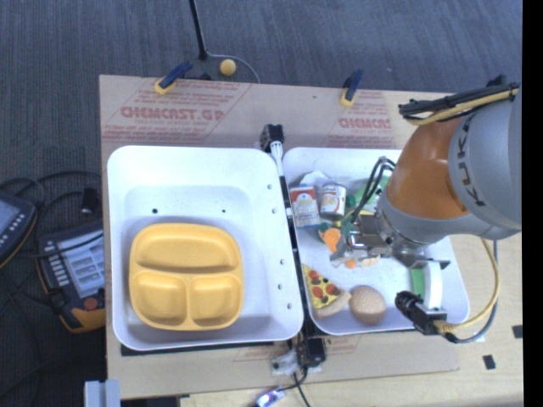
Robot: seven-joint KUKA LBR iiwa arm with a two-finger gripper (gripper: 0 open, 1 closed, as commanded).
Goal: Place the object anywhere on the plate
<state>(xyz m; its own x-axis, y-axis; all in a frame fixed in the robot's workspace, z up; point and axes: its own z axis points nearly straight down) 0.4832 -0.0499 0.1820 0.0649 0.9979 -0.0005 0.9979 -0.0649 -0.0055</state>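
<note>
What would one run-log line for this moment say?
arm: over right white bin | gripper: low among toy foods | yellow three-compartment plastic plate: in left white bin, bare | task: not done

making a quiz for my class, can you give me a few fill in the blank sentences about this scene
1. The yellow plate lies in the ____ bin of the two.
2. The plate has ____ compartments.
3. The pizza slice lies in the right bin, just left of the ____ bread roll.
4. The hand hangs over the ____ bin.

Missing words: left; three; brown; right
</note>
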